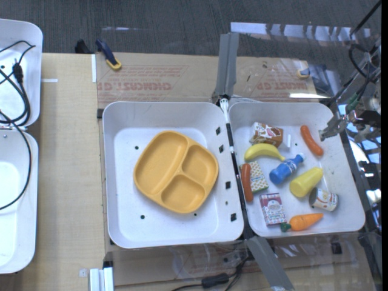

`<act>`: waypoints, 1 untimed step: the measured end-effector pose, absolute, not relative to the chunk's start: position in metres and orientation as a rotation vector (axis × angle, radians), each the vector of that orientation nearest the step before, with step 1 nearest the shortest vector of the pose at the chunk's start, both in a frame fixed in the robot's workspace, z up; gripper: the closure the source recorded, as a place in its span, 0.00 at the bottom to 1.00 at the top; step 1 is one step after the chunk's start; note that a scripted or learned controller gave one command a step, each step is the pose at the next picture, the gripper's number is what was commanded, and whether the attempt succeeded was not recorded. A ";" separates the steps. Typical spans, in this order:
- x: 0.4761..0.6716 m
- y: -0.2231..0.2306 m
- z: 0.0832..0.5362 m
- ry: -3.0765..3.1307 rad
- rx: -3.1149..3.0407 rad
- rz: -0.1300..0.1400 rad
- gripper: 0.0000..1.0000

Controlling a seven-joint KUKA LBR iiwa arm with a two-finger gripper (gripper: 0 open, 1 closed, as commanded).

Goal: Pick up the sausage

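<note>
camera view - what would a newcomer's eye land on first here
The big yellow divided plate lying alone in the left bin stands out first. Next comes the bright clutter in the right bin: a banana, a blue bottle, a carrot, and the orange-red sausage near its far right corner.

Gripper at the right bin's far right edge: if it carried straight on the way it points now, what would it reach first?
The gripper points left into the right bin. The orange-red sausage lies first in that line, though depth is unclear, so it might pass above.
</note>
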State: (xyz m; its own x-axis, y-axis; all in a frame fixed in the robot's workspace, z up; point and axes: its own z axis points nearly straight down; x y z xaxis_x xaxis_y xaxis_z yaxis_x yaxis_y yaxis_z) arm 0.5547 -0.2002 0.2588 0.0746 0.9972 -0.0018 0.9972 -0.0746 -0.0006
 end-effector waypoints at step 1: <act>0.574 -0.207 0.118 1.895 2.514 -0.004 0.00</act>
